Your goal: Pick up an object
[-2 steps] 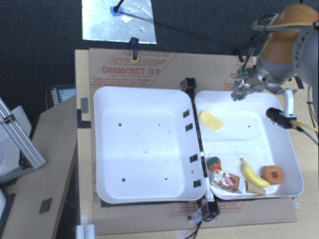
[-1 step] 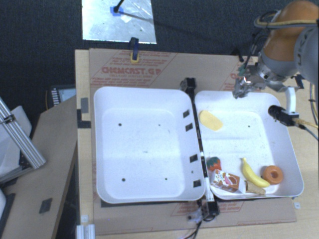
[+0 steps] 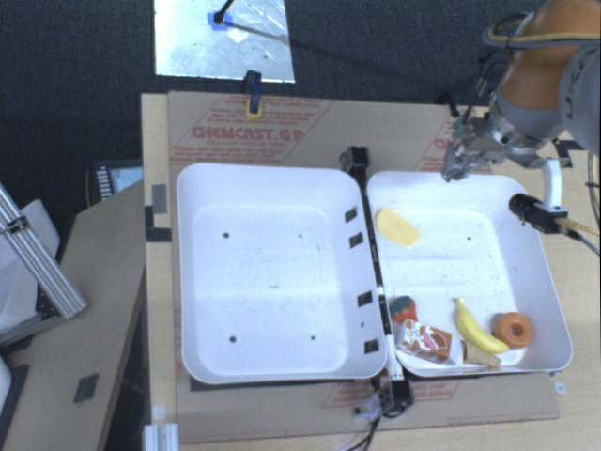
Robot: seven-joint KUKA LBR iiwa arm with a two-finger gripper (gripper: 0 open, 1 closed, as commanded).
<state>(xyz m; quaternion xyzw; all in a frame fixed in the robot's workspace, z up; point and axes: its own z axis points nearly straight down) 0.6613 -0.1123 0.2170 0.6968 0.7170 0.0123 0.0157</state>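
arm: grey KUKA with orange band, comes in from 3 o'clock; wrist sits at 1-2 o'clock of the frame, above the far rim of the right bin [image 3: 540,280]
jaws: gripper [image 3: 455,170] hangs over the right bin's far edge, near its 11 o'clock corner; too small and blurred, cannot tell if the jaws are apart or together; nothing seen between them
right bin: shallow white, holds every loose object
yellow flat piece [image 3: 397,226]: at 10 o'clock in the right bin, lying alone, nearest object to the gripper but well apart from it
banana [image 3: 475,329]: at 5 o'clock in the right bin, lying lengthwise toward the near rim
orange ring [image 3: 514,329]: just beside the banana on its 3 o'clock side, near the bin's near right corner
printed packet [image 3: 427,342]: at 7 o'clock in the right bin, near the front rim, just beside the banana
red-and-green item [image 3: 403,308]: just beyond the packet at its 11 o'clock, close to the divider between the bins; can't identify it
left bin [image 3: 197,252]: white, side by side with the right bin, joined along the black clips in the middle
counter [image 3: 282,130]: brown cardboard sheet with red print under both bins
foil sheet [image 3: 223,26]: silver square at 12 o'clock, beyond the counter, blue tape on it
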